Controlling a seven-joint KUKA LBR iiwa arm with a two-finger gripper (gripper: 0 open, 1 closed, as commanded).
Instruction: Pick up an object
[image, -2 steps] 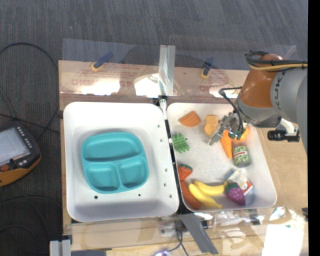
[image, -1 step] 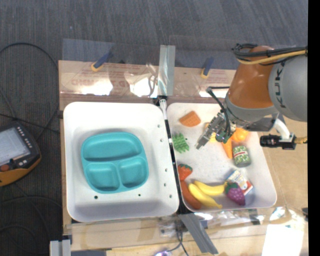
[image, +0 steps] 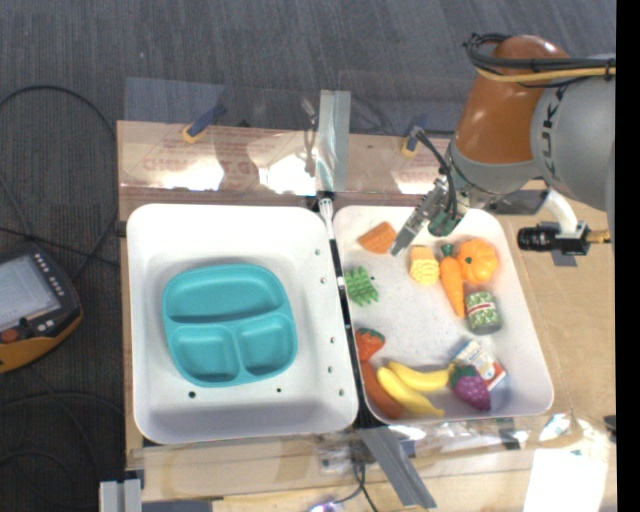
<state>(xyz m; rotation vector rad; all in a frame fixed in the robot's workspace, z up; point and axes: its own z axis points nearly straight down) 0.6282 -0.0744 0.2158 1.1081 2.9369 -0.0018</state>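
Camera view: we are counting two white bins. The left bin (image: 150, 330) is holding one teal divided tray (image: 230, 322). The right bin (image: 530, 360) is holding one orange wedge (image: 378, 238), one corn cob (image: 424, 266), one carrot (image: 453, 285), one pumpkin (image: 478, 259), two bananas (image: 412, 384) and one grape bunch (image: 472, 388). The gripper (image: 418, 228) is hovering between wedge and corn, fingers apart, gripping nothing.

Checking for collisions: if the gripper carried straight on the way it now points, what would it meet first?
The gripper slants down-left, its tip beside the orange wedge. That wedge looks first in line, though depth is unclear from above.
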